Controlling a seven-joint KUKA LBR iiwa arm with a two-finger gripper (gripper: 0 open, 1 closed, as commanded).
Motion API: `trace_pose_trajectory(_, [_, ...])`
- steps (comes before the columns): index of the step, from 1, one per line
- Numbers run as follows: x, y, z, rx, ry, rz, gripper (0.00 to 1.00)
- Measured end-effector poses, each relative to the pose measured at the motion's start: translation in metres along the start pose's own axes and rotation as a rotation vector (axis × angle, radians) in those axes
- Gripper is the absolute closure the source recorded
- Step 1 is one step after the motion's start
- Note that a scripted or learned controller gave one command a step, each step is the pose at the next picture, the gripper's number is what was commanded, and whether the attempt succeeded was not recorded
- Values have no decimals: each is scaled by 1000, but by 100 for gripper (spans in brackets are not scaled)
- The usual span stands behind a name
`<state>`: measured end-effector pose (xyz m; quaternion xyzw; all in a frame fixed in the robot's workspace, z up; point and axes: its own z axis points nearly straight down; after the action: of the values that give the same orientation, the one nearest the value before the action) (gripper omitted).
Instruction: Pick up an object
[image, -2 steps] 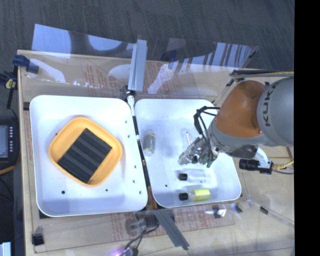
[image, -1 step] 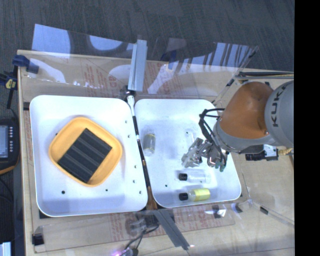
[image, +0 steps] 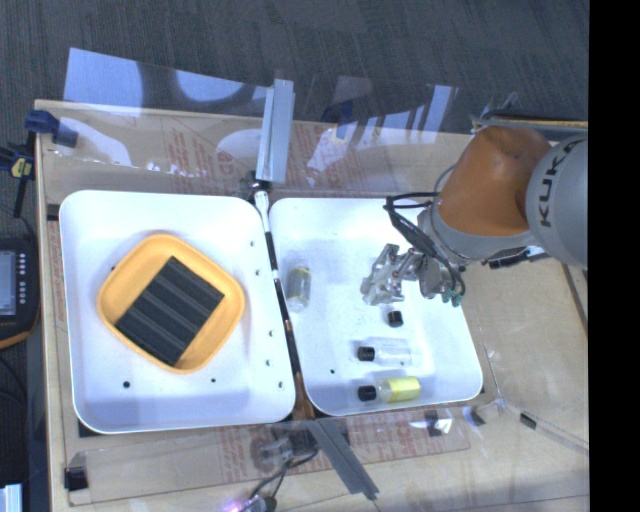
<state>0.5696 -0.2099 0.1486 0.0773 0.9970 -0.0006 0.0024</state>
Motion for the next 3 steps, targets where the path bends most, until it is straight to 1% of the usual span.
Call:
trace_pose_trajectory(1, [-21,79,49,2,1,138,100])
trace_pose_trajectory(2, [-50,51,-67,1,0,404,100])
trace_pose_trajectory(3, [-52,30,-199,2,1,592,100])
